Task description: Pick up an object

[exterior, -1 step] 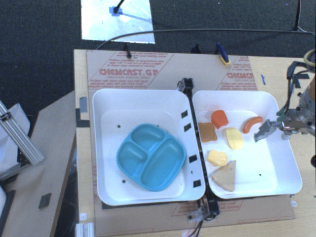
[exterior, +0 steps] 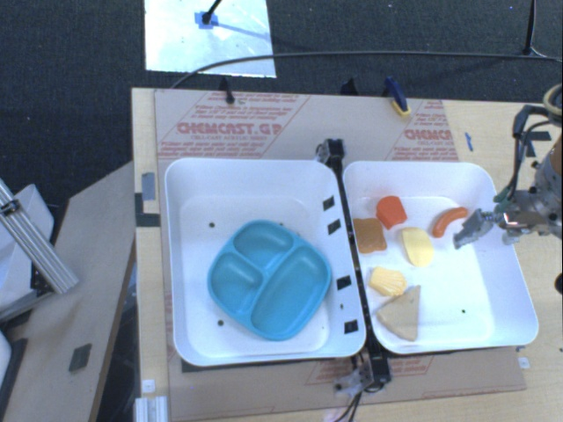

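The right bin (exterior: 501, 319) holds several toy foods. An orange-red block (exterior: 391, 210) and a brown toast-like slab (exterior: 369, 235) lie near the divider. A pale yellow piece (exterior: 418, 246) sits mid-bin, with an orange sausage (exterior: 449, 221) to its right. Nearer the front lie a small yellow piece (exterior: 387, 280) and a tan wedge (exterior: 401, 315). My gripper (exterior: 467, 230) hangs over the right side of this bin, just right of the sausage and slightly below it in the view. Nothing is visibly held in it.
The left bin (exterior: 189, 227) holds a blue divided plate (exterior: 268, 279). A black clipped divider (exterior: 343, 244) runs between the bins. The arm's wrist (exterior: 532, 209) comes in over the right bin's right rim. A metal frame (exterior: 35, 249) stands at far left.
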Robot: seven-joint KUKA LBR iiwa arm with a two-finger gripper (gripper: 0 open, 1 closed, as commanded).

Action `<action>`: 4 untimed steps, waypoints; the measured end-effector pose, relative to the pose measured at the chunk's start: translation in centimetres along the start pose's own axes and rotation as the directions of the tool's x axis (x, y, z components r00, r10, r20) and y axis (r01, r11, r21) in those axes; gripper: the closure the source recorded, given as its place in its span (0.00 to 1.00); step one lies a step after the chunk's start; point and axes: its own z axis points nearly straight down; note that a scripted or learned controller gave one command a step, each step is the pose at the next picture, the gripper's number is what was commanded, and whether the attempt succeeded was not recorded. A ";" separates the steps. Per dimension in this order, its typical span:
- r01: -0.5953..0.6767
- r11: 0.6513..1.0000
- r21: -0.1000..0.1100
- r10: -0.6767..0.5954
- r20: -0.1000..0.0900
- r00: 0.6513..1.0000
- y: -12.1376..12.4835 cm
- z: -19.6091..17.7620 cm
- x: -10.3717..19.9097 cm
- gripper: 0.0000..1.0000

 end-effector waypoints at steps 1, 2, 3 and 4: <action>-0.002 1.000 0.004 0.002 -0.001 1.000 0.8 5.9 0.0 0.00; -0.003 1.000 0.005 0.003 -0.002 1.000 0.4 12.1 -0.2 0.00; -0.003 1.000 0.004 0.003 -0.002 1.000 -0.3 17.7 0.5 0.00; -0.002 1.000 -0.001 0.002 0.000 1.000 -0.2 16.3 0.4 1.00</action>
